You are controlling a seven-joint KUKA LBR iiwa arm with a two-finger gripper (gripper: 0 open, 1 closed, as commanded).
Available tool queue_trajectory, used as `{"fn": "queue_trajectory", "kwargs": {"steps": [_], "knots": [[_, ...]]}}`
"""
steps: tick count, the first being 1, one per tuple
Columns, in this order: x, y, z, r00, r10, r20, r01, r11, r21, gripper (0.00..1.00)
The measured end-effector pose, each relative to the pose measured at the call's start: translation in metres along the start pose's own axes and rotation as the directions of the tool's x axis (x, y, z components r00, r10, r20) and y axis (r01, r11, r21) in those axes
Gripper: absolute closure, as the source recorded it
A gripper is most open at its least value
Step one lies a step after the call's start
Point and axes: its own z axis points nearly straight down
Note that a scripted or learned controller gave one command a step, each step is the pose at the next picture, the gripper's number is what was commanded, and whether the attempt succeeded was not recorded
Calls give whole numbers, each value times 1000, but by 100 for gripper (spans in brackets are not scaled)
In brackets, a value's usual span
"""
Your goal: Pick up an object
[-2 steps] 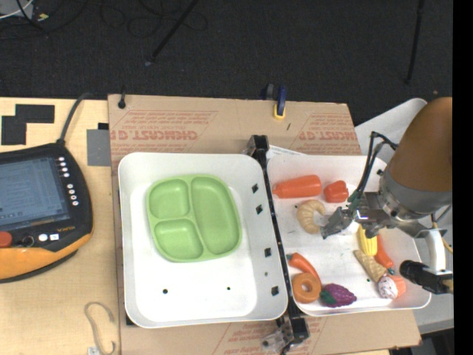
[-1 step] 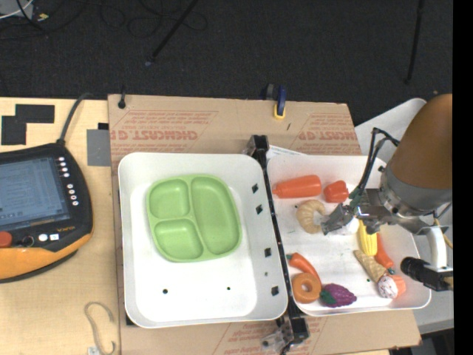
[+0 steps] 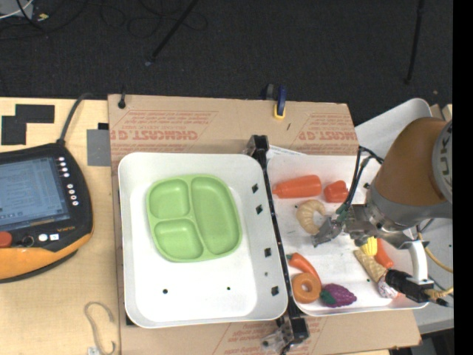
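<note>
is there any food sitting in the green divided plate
No, the green three-compartment plastic plate in the left white bin has nothing lying in its compartments.

Reaching in from the right, grey arm with its orange band bending down and leftward. Gripper hanging low at the wrist's end, dark fingers pointing left.

You get even overhead light, no hard shadows. The white bins run bright, near clipping, with faint glare on the green tray. The floor beyond the bench sits dim. Focus is soft throughout; small items in the right-hand bin blur together. No obvious edge distortion.
</note>
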Motion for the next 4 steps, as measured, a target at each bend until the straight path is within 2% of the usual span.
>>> {"fn": "queue_trajectory", "kwargs": {"steps": [1,2,3,4], "knots": [[10,-5,59,1000,-1,1,1,1000,-3,0],[10,-6,63,1000,6,0,-6,1000,-4,0],[7,-6,52,1000,16,0,-16,1000,-4,100],[3,-6,11,1000,10,2,-10,1000,-9,100]]}}
